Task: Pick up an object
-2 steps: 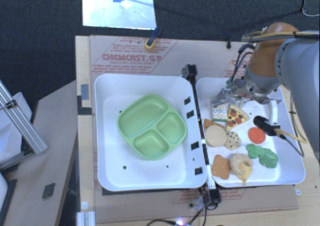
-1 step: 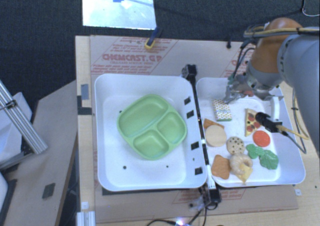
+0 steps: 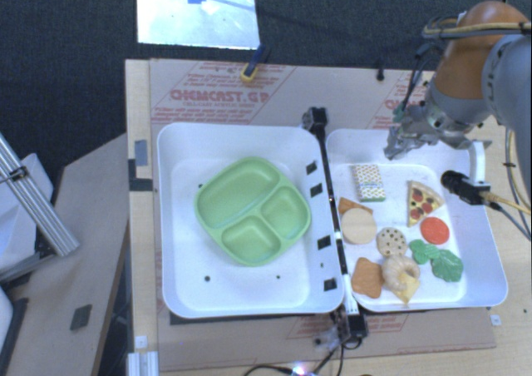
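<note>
My gripper point(image 3: 401, 148) hangs over the far end of the right bin point(image 3: 490, 283), nothing visible between its fingers. Toy foods lie in that bin below it: a speckled pale block point(image 3: 368, 182), a pizza slice point(image 3: 423, 200), a red tomato slice point(image 3: 435, 230), a round tan disc point(image 3: 359, 225), a cookie point(image 3: 391, 241), green leaves point(image 3: 439, 259), an orange nugget point(image 3: 367, 278) and a yellowish piece point(image 3: 402, 278). The block lies nearest the gripper, a little toward the front left of it.
The left bin point(image 3: 179, 283) holds a green three-part plate point(image 3: 252, 210). A black clipped divider point(image 3: 328, 208) runs between the two bins. Cardboard lies under the bins, with a yellow clip point(image 3: 249, 71) at its far edge.
</note>
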Controlling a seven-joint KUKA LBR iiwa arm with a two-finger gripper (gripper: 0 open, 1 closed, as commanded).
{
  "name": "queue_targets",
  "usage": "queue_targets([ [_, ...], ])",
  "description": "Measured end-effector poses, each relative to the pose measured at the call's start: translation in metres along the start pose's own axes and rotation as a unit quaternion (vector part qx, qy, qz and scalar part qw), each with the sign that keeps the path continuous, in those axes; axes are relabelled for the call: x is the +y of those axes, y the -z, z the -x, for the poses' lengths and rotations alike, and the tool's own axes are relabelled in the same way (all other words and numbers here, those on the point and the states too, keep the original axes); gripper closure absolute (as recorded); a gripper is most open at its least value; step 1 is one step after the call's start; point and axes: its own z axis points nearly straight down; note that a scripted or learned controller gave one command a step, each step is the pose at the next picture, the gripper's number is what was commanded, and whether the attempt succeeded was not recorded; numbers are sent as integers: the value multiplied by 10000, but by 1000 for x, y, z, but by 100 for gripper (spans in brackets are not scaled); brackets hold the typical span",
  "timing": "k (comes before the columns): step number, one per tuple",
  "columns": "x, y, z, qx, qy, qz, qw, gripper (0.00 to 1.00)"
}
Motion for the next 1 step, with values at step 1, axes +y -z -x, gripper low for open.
queue_targets([
  [1, 3, 55, 0, 0, 0, 1, 10000, 100],
])
